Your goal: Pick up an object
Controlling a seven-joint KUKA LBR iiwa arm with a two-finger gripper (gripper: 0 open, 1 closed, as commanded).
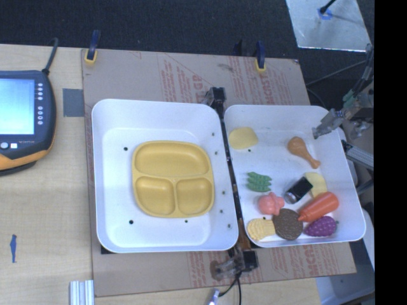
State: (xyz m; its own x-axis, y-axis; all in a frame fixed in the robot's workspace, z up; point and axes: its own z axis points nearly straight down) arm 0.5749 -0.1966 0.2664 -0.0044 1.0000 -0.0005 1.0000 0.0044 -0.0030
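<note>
Smooth yellow three-compartment tray (172, 177), glossy toy food

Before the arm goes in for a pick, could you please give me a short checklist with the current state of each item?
1. Gripper above the right bin, over its upper right edge: ok.
2. Fingers open or shut: cannot tell.
3. Nothing already held: cannot tell.
4. Easy target: the toy drumstick and yellow piece lie apart from other toys: ok.
5. Lower cluster: carrot, grapes, brown cookie and pink toy crowd together: not ok for a clean grasp.
6. Yellow divided plate sits in the left bin: ok.
</note>
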